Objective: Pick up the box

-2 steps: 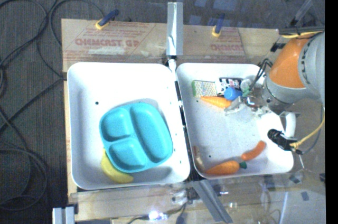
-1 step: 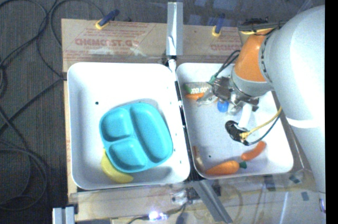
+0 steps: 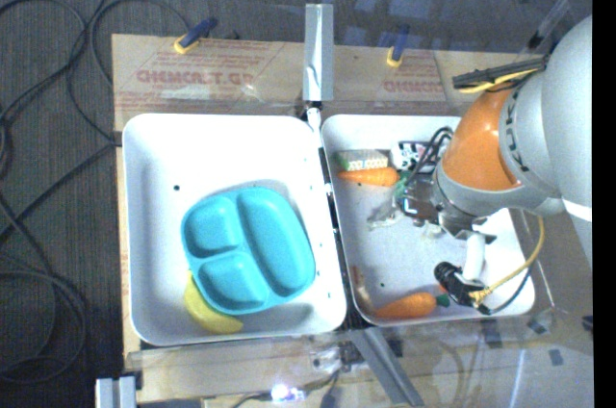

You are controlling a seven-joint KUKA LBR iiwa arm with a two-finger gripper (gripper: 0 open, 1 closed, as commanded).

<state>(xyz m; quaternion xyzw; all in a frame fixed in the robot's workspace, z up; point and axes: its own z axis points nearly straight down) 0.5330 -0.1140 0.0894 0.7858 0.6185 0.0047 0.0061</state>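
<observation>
While two white bins (image 3: pixel 144 204) sit side by side on the desk (image 3: pixel 221 74), the left one holds one blue plastic tray (image 3: pixel 250 247) with three smooth hollows. One yellow banana (image 3: pixel 207 312) peeks out from under the tray, mostly hidden. At the right bin's top left edge lies one small dark box (image 3: pixel 362 159), flat and partly covered by an orange carrot (image 3: pixel 368 175). A second carrot (image 3: pixel 406 305) lies near the bottom. Whether the gripper (image 3: pixel 416 204) is clenched cannot be told; the round grey and orange arm (image 3: pixel 500 146) hides it.
</observation>
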